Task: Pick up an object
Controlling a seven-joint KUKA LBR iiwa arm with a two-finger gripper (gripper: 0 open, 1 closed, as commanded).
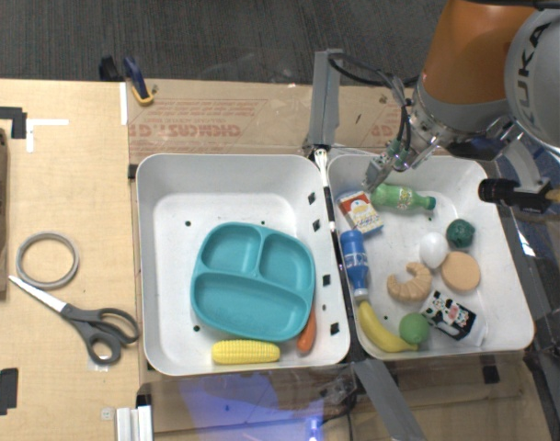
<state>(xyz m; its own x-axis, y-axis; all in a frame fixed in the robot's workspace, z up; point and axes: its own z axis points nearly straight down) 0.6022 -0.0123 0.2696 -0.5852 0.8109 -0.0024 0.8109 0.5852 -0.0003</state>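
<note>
Green bottle (402, 198): glossy plastic, pale cap end toward the right, lying on its side in the right bin (500, 333). Just left of it, a red-and-white carton (360, 212); below that, a blue bottle (354, 260). Gripper (387, 165) hangs just above the green bottle's left end, nothing gripped. Fingers too small to judge — cannot tell their spread.

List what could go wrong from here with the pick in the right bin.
1. The gripper hovers near the back wall of the right bin, beside the green bottle and small carton; coming down, it could strike the wall or nudge both.
2. The bottle is round and may roll away.
3. Items are crowded, so a neighbour like the blue bottle could be knocked.
</note>
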